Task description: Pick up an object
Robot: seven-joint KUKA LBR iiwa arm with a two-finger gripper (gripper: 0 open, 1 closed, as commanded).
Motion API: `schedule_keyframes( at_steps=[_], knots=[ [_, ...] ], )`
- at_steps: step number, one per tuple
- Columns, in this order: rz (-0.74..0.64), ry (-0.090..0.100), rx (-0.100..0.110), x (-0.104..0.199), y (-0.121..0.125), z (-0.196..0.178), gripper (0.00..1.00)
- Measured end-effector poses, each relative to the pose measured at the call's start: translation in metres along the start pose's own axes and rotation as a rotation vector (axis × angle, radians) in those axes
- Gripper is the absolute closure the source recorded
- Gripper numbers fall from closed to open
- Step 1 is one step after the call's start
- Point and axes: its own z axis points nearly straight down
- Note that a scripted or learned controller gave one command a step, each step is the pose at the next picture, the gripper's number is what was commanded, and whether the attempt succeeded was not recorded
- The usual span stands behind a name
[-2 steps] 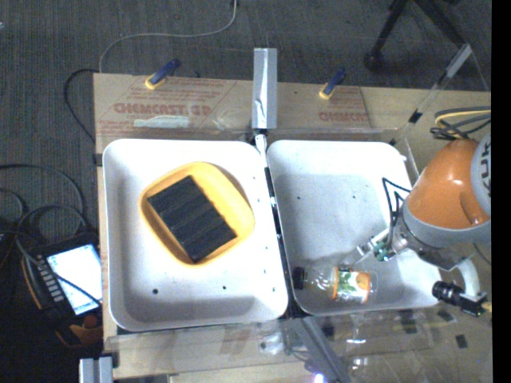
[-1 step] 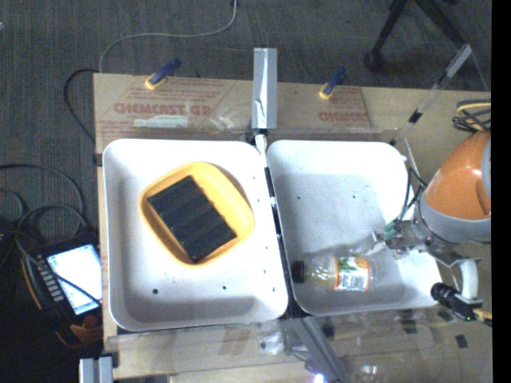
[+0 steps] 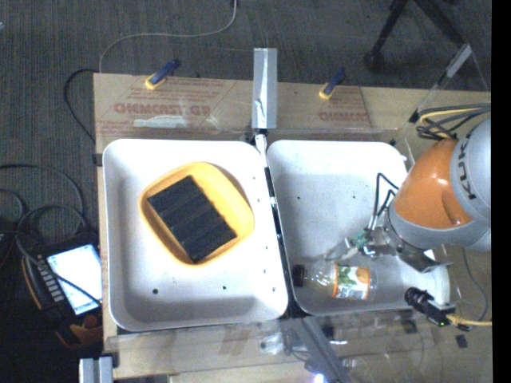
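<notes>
Grey carpet surrounds a wooden bench [image 3: 231, 106] that carries two shallow white bins side by side, with a strip of grey tape [image 3: 264, 86] running over the bench's far edge above the seam between them. Two clamps with blue handles sit on the far edge, one [image 3: 162, 73] above the left bin and one [image 3: 332, 81] above the right bin. Left bin [image 3: 128, 294]: a yellow dish [image 3: 231, 190] lies near its centre, and a black ribbed block [image 3: 192, 218] rests inside the dish, turned at a slant to the bin walls. Right bin [image 3: 335, 166]: a clear plastic bottle [image 3: 339, 279] lies on its side close to the near edge, dark cap pointing toward the seam with the left bin, orange-and-green label facing up. The arm [image 3: 435, 194], grey with an orange band, reaches in over the right bin's right edge. The gripper [image 3: 369, 242] hangs low just above and beside the bottle's label end; whether it touches the bottle cannot be told, and the state of the jaws cannot be told, since the wrist and cabling hide them. Off the bench's left edge, a lit tablet [image 3: 73, 274] and dark cables lie on the carpet.
</notes>
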Motion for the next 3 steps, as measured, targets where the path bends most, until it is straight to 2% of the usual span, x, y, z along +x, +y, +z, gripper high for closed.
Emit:
schedule_keyframes(
  at_steps=[1,2,3],
  knots=[
    [-0.002,0.004,-0.004,0.002,0.002,-0.01,1.0],
    [-0.003,0.004,-0.003,0.002,0.002,-0.01,0.0],
    [0.307,0.011,0.001,-0.029,-0.001,0.0,0.0]
  ],
)
